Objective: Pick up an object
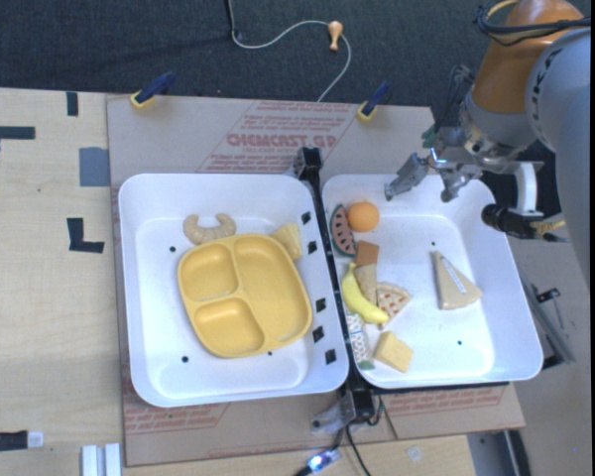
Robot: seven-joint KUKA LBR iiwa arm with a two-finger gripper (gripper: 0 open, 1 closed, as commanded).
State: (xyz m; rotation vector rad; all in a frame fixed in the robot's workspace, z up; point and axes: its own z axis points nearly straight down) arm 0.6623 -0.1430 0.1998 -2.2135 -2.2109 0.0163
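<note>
My gripper (424,181) hangs over the far edge of the right bin (496,296), its two fingers spread apart with nothing between them. Below and left of it lie an orange (363,216) and a watermelon slice (342,234). Further down the bin's left side are a brown block (366,255), a banana (361,300), a pizza slice (390,298) and a cheese cube (394,351). A pale wedge (452,283) lies in the middle right of the bin.
The left bin (144,266) holds a yellow divided plate (243,296), a tan curved piece (208,229) behind it and a pale yellow piece (290,238) at its right. Blue clamps (154,88) hold the cardboard underlay at the back.
</note>
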